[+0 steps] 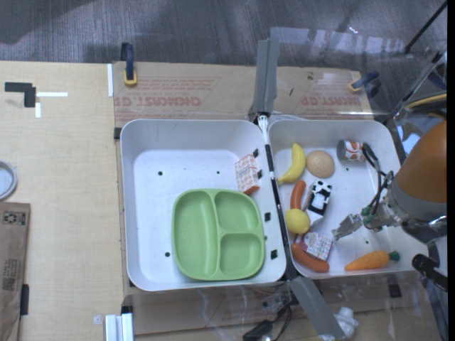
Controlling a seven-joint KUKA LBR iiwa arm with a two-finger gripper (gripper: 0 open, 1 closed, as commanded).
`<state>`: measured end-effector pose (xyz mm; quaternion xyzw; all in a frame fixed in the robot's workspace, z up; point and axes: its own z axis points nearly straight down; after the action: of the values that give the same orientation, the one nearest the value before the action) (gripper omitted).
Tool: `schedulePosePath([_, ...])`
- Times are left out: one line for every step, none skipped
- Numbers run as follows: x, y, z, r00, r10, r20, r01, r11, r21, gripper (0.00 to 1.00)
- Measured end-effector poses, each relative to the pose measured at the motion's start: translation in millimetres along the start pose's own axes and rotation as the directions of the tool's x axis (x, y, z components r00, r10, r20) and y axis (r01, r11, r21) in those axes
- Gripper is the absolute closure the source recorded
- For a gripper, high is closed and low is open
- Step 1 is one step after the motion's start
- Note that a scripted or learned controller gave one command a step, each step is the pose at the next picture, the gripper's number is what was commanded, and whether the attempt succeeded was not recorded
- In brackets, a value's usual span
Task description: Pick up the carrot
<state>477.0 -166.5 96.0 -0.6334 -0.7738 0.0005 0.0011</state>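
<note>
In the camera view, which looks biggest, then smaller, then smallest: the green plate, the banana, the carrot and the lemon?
1. Green plate, by far the biggest.
2. Banana and carrot look about alike, so I won't rank them.
3. Lemon, smallest.

**Carrot at lower right of frame**

Orange carrot (371, 261), small and tapered, lying flat on the white floor of the right-hand bin (377, 183), close to that bin's near wall. Long axis nearly level across the frame, slightly raised toward the right; thicker end at right, narrow tip pointing left. Resting free, apart from the red sausage-like piece (310, 260) to its left.
</note>
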Motion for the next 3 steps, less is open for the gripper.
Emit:
schedulePosePath([-35.4, 16.0, 4.9, 0.999, 0.05, 0.001, -0.05, 0.999, -0.001, 0.0])
schedulePosePath([17.5, 4.4, -71.8, 0.999, 0.038, 0.002, -0.038, 0.999, -0.002, 0.0])
schedulePosePath([0.0, -0.4, 5.2, 0.979, 0.204, 0.0, -0.204, 0.979, 0.001, 0.0])
